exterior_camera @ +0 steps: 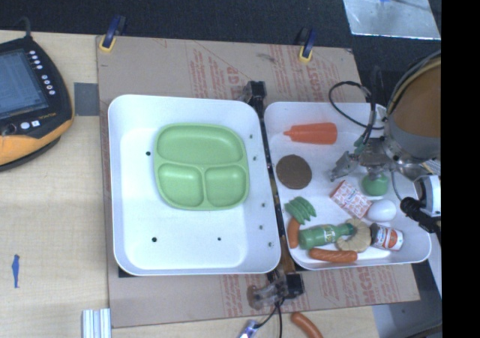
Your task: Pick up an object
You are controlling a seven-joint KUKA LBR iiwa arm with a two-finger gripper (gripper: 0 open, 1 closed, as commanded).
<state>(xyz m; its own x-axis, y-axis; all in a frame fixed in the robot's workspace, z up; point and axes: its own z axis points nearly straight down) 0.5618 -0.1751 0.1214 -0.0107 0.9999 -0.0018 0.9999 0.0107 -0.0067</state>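
Observation:
My gripper (pixel 346 167) hangs low over the right bin (pixel 322 113), near its right side, with the grey and orange arm (pixel 416 115) behind it. Just below and right of it lie a green round object (pixel 375 183) and a red-and-white packet (pixel 349 198), close to the gripper's tip. An orange carrot (pixel 311 133) lies at the bin's far side, and a brown disc (pixel 293 171) sits left of the gripper. Along the near side are a green bottle (pixel 324 235), a white egg (pixel 382 210), a red-labelled bottle (pixel 386 238) and a sausage (pixel 333 255).
The left bin (pixel 131 246) holds a green divided plate (pixel 201 165). A green leafy toy (pixel 301 208) lies by the divider. A teach pendant (pixel 26 100) rests on the bench at far left. Black cables (pixel 349 100) loop over the right bin's far corner.

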